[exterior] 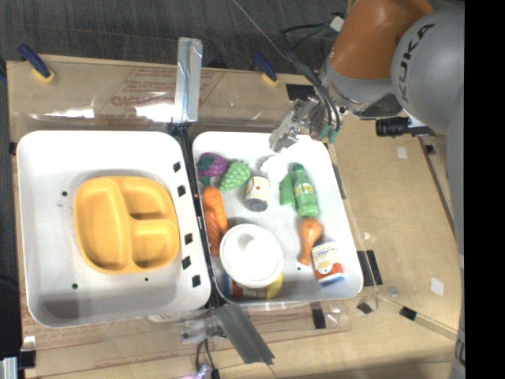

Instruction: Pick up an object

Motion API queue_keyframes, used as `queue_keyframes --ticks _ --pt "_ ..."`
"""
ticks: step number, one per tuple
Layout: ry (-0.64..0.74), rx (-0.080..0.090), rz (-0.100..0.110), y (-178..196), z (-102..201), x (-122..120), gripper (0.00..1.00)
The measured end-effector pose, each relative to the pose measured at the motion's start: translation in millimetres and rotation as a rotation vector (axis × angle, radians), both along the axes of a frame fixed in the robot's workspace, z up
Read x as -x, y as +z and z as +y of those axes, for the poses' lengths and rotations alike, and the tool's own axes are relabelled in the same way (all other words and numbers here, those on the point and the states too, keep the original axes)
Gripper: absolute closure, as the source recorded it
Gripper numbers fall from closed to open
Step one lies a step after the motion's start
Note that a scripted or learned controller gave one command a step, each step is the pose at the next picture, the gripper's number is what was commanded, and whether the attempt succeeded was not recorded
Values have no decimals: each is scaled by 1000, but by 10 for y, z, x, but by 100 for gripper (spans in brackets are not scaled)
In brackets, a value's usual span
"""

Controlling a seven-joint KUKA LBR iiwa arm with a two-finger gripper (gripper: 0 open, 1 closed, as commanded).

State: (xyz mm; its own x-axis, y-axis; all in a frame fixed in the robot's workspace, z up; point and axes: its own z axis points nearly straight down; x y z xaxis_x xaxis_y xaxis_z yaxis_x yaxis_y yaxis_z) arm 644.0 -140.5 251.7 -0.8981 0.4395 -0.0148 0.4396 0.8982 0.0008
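My gripper [293,130] hangs over the far edge of the right bin [344,212], above its back wall, with nothing between its fingers. Just below it in the bin lie a green bottle [302,189], a small can [257,193] and a green grape bunch [234,175] beside a purple grape bunch [211,164]. Nearer the front are an orange carrot [214,218], a white round lid [251,253], an orange drumstick-like piece [309,238] and a small carton [327,262].
The left bin [47,156] holds a yellow divided plate [126,222]. A silver tape strip [188,81] rises behind the divider between the bins. Cables trail across the brown bench [410,212] behind the arm.
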Motion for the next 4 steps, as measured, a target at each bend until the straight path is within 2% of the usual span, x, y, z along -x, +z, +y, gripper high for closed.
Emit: queue_keyframes --ticks 4 --pt "21 7 -16 448 25 -48 100"
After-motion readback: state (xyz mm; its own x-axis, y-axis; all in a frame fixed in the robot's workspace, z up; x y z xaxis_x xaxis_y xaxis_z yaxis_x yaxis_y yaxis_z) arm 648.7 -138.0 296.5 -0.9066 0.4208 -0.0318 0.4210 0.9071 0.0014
